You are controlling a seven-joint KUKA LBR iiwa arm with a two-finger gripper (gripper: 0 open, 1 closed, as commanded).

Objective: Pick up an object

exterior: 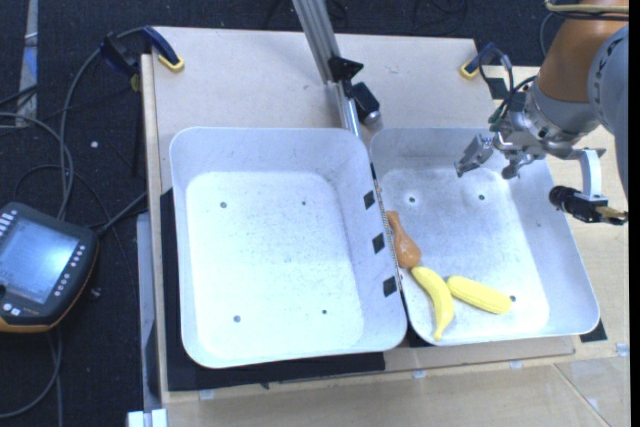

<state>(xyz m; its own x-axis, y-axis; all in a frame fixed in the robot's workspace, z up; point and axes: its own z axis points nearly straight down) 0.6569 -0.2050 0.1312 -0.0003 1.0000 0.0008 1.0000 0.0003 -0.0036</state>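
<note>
Two yellow bananas lie in the right bin (560, 255) near its front edge: one curved banana (434, 296) and a shorter one (479, 294) to its right. An orange-brown pear-shaped piece (402, 242) rests against the bin's left wall just behind them. My gripper (491, 162) hangs over the back part of the right bin, well behind the fruit, with its two fingers spread open and nothing between them.
The left bin (190, 215) sits beside the right one, sharing a middle wall with black clips. A slanted metal pole (312, 5) rises behind the bins. Yellow clamps (168, 61) hold the bench corners. A pendant (35, 260) lies off the bench at left.
</note>
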